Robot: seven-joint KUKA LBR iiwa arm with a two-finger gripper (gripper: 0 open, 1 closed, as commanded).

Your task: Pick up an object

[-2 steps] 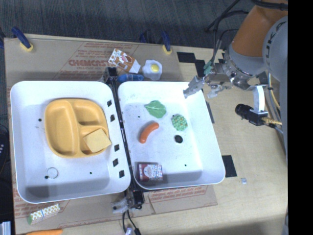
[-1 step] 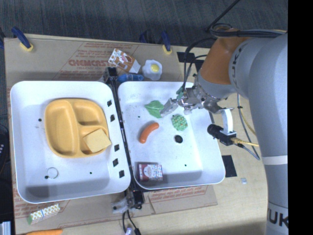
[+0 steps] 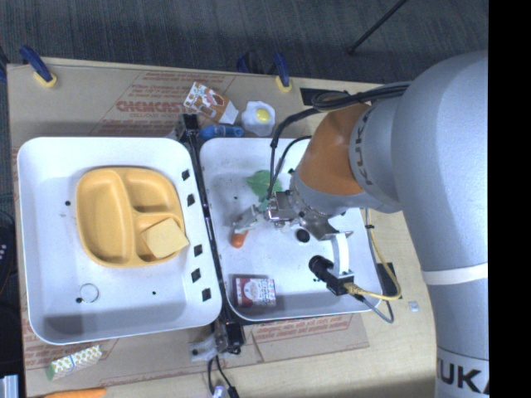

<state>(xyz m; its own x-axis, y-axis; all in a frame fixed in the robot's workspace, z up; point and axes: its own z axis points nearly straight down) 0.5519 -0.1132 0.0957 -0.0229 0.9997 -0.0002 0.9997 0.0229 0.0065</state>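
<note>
Reaching in from the right, the grey arm with its orange wrist band (image 3: pixel 332 152) hung over the right shallow white plastic bin (image 3: pixel 217 222), with the metal 2-finger gripper (image 3: pixel 247 220) low near the bin's middle. Whether its fingers were parted or closed could not be told, and nothing could be seen held between them. A small orange carrot-like piece (image 3: pixel 239 240) lay just below the gripper tip, close enough that contact could not be judged. A green leafy piece (image 3: pixel 260 181) sat above it, and a dark red printed box (image 3: pixel 255 291) rested near the front wall. In the left white bin (image 3: pixel 37 222) lay a yellow divided plastic tray (image 3: pixel 112 214) bearing a pale yellow block (image 3: pixel 164 238).
</note>
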